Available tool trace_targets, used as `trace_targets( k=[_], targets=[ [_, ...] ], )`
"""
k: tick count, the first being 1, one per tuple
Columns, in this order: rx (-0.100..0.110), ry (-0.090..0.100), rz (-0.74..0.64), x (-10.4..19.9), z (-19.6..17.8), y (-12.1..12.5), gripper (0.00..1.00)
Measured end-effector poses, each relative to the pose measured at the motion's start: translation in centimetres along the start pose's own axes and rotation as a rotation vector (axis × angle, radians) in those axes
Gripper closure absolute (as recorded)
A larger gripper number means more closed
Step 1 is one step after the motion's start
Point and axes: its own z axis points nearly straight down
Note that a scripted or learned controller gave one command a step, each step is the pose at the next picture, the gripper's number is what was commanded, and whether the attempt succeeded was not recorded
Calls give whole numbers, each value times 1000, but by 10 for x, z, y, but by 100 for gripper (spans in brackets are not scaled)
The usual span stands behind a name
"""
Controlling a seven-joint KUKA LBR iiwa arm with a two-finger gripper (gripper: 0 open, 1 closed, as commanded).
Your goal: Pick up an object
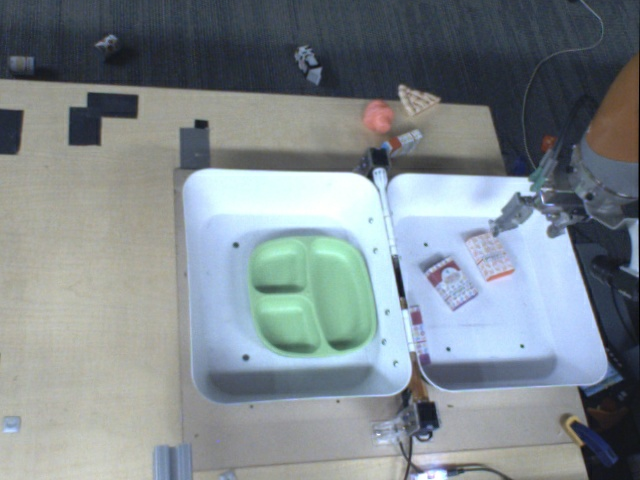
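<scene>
Two small flat packets lie in the right bin [560, 348]. One is red and white [450, 282], near the bin's middle. The other is orange and white [489, 256], just up and right of it. My gripper [530, 222] hangs over the bin's upper right part, right of the orange packet and apart from it. Its fingers [508, 215] are spread open with nothing between them. The arm's grey wrist and orange band reach in from the right edge.
The left bin [205, 268] holds a green divided plate [310, 293]. Behind the bins, a pink ball [378, 116], a pizza-slice toy [418, 99] and a small marker [404, 143] lie on the bench. Cables and clips sit along the bins' shared rim.
</scene>
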Motion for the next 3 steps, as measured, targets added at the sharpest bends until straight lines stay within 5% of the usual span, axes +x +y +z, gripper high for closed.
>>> trace_targets(
  k=[1, 2, 3],
  targets=[
    [-4, -1, -1, -3, 130, 29, 0],
    [-8, -2, -3, -3, 118, 30, 100],
    [-4, -1, 0, 42, 4, -61, 100]
  ],
)
